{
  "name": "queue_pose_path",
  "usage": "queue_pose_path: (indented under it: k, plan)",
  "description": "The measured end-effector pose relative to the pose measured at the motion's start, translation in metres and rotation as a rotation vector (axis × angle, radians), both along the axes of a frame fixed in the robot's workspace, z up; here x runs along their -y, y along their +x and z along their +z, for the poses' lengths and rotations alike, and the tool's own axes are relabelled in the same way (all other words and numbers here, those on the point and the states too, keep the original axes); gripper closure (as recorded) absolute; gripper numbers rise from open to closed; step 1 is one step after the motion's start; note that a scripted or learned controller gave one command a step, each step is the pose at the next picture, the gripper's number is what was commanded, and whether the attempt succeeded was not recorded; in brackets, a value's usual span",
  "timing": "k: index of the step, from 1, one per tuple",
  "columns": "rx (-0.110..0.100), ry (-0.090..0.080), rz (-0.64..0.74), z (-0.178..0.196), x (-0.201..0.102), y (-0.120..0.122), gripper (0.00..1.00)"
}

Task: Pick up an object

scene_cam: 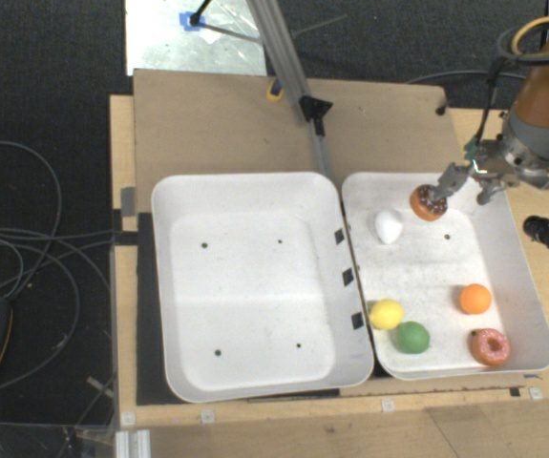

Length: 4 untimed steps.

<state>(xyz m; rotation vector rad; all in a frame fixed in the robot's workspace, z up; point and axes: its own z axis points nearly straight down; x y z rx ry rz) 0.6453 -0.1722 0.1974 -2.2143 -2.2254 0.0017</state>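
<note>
In the right bin (503, 256) lie a chocolate-topped donut (429, 202) near the far rim, a white lump (389, 226), an orange ball (475, 299), a yellow ball (386, 314), a green ball (411, 337) and a pink donut (490, 346). My gripper (472, 187) hovers over the bin's far right corner with its two fingers spread apart. One fingertip (451, 178) reaches the chocolate donut's edge, and the donut sits beside that finger, not between the two.
The left bin (174, 256) stands beside the right one, with black clips along their shared edge. A grey pole (284, 46) slants across the back of the bench. Cables run over the floor at left.
</note>
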Motion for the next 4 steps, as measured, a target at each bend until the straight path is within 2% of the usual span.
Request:
queue_pose_path:
  k: [1, 2, 3, 4]
  plan:
    - [0.004, -0.002, 0.002, 0.003, 0.0, 0.001, 0.0]
    - [0.001, -0.001, -0.001, -0.041, 0.005, 0.005, 0.0]
    - [0.001, -0.001, 0.001, -0.102, 0.006, 0.011, 0.0]
    - [0.007, -0.003, 0.002, -0.103, 0.006, 0.013, 0.0]
